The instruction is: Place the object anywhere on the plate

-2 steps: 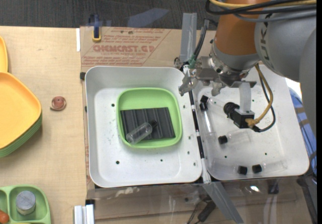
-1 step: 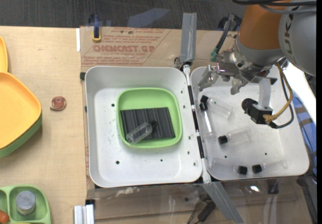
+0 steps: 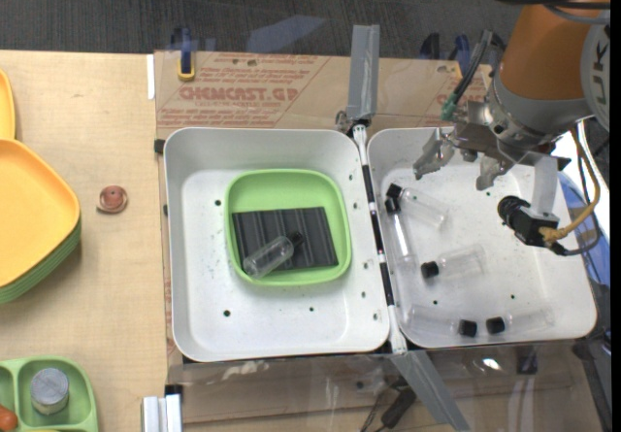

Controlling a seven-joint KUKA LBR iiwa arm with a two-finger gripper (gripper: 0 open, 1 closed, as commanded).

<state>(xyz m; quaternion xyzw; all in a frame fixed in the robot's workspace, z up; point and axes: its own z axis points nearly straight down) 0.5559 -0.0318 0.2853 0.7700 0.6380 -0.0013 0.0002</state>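
Fingers (image 3: pixel 432 156) spread apart, holding nothing, above the right bin (image 3: pixel 572 314).

One clear vial (image 3: pixel 267 254) already lies on the green plate (image 3: pixel 335 192) in the left bin (image 3: pixel 184 255), toward eight o'clock from the gripper (image 3: pixel 458 164), its long axis running from eight to two o'clock. More clear vials (image 3: pixel 456 263) lie in the right bin, nearest toward six o'clock of the gripper.

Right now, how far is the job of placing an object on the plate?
Done: one clear vial already lies on the green plate in the left bin. In hand: nothing; the gripper hangs open over the right bin. Left: other vials lie there.
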